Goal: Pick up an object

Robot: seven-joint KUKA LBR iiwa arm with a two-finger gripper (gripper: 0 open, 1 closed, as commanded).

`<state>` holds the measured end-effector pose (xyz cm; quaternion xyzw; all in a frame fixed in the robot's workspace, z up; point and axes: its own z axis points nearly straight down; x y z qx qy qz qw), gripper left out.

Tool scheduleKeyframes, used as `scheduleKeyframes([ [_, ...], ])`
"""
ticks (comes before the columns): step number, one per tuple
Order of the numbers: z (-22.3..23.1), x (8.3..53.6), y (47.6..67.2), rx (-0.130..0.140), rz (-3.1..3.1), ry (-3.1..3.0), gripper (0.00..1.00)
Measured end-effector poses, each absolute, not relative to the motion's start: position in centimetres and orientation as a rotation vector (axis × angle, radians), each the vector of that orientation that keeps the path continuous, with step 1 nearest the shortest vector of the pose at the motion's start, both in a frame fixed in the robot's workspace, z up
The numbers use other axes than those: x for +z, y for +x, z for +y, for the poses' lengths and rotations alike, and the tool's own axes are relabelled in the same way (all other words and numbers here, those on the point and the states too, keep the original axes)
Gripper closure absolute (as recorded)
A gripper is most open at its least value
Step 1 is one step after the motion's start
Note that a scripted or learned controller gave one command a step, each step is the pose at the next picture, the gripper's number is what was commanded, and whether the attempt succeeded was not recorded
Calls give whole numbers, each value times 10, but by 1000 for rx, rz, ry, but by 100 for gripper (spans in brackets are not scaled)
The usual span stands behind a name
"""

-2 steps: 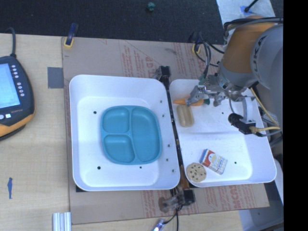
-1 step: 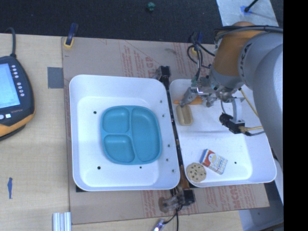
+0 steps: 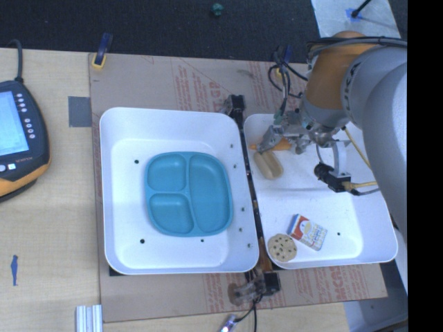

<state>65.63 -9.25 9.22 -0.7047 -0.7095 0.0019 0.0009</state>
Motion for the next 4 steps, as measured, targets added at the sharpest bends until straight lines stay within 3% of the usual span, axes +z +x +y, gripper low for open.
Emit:
scheduleKeyframes([
  [4, -95, 92, 656, 4, -2224, -2215, 0],
])
